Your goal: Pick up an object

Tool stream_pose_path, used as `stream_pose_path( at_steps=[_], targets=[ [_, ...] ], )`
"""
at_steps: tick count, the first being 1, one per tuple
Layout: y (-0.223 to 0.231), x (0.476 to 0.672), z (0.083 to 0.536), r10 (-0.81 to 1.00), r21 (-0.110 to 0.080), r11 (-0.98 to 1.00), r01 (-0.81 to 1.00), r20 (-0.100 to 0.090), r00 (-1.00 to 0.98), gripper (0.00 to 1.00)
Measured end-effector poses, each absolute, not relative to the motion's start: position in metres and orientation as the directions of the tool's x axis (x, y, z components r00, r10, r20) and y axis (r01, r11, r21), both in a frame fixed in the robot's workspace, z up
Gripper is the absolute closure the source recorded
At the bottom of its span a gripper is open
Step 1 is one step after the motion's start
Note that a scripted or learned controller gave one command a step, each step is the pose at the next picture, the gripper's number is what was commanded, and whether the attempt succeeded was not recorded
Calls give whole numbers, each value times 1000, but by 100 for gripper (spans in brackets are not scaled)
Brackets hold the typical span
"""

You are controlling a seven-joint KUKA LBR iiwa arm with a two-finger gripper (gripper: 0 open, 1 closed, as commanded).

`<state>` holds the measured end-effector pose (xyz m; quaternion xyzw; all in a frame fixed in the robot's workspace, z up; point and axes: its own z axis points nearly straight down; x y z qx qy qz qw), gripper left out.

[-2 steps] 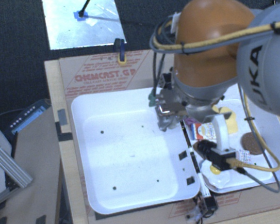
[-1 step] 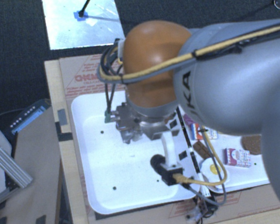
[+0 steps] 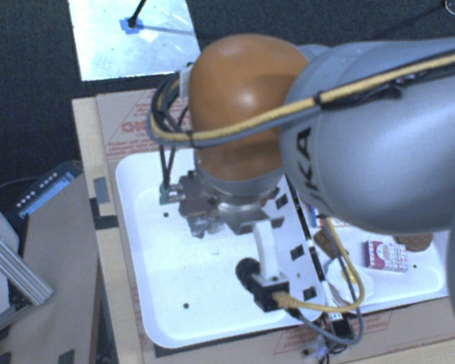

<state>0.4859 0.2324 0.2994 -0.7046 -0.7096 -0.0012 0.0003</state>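
Two shallow white plastic bins (image 3: 158,314) set side by side on the worktop (image 3: 123,320), walls raised to keep loose items within reach. Grey arm with orange band (image 3: 242,107) slanting in from the right, tool (image 3: 202,210) hung low over the left bin. Open or closed: cannot tell, masked by the wrist. Small red-and-white packet (image 3: 386,255) lying flat in the right bin, well apart from the tool; probably untouched.

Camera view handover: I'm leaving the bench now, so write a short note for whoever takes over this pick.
Gripper: low over the left bin, under the orange wrist; whether it is open or shut can't be judged.
Things: a small red and white packet lies in the right bin, partly hidden by the arm.
Done: no object seen held.
Left: the whole pick, grasp and lift.
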Motion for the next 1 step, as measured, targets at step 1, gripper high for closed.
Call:
stream_pose_path(
  at_steps=[1],
  targets=[
    [235, 488, 439, 1000, 16, 6, 1000, 9, -6, 100]
  ],
)
